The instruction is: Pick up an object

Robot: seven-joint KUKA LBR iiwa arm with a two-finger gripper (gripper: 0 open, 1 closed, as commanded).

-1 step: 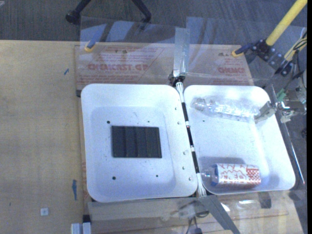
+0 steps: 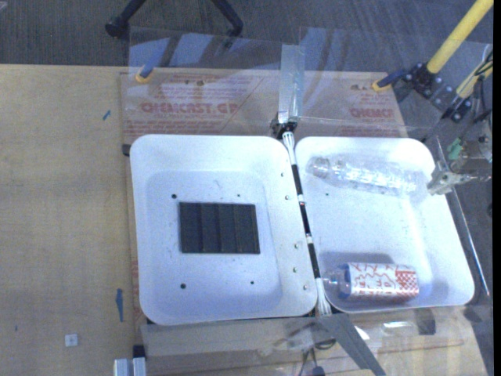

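Right bin (image 2: 462, 245): two objects. One clear plastic bottle (image 2: 364, 175) near far wall, long axis left-right. One red-white can (image 2: 374, 280) near front wall, lying sideways, top toward left. Left bin (image 2: 149, 171): one dark ribbed pad (image 2: 219, 227). Jaw state: cannot tell.

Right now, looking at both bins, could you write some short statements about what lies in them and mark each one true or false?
1. The dark ribbed panel lies in the left bin. True.
2. The clear plastic bottle stands upright. False: it lies on its side along the right bin's far wall.
3. The red and white can lies near the right bin's front edge. True.
4. The can and the bottle touch each other. False: bare bin floor separates them.
5. The can is in the left bin. False: it is in the right bin.
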